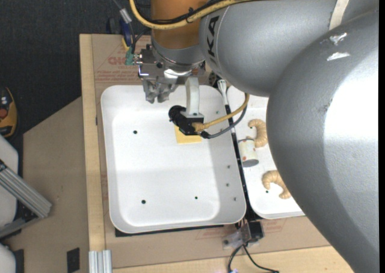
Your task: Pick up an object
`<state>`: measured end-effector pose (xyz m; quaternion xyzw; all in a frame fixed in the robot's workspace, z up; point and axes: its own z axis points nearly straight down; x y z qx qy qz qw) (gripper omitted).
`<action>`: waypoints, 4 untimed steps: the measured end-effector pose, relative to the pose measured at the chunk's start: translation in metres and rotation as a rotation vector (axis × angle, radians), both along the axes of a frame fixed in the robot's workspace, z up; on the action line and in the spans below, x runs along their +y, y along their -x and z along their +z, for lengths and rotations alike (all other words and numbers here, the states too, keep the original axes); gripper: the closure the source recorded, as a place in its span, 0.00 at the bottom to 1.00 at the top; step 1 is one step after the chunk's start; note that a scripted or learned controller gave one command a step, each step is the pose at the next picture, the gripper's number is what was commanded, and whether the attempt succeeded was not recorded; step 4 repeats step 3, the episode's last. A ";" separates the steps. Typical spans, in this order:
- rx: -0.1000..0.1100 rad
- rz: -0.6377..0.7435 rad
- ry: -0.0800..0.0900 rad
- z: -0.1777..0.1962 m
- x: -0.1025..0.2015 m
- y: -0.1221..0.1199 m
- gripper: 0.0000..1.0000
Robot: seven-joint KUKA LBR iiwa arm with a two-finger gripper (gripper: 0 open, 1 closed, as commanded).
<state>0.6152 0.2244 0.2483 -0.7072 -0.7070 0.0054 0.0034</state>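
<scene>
Inside the white left bin (156,181) lies a flat yellow square (187,138).

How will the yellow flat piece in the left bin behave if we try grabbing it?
The yellow piece looks thin and lies flat on the left bin floor: probably light, hard to get under, apt to slide when pushed. Being flat, it should not roll. Stiffness is unclear.
</scene>
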 end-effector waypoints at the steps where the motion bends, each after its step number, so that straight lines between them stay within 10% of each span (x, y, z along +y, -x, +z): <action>1: -0.034 0.000 -0.008 0.164 -0.015 -0.045 1.00; 2: -0.001 0.002 0.000 0.053 0.001 -0.050 1.00; 3: -0.034 0.003 -0.009 0.261 0.000 -0.035 1.00; 4: -0.034 0.003 -0.009 0.261 0.000 -0.035 1.00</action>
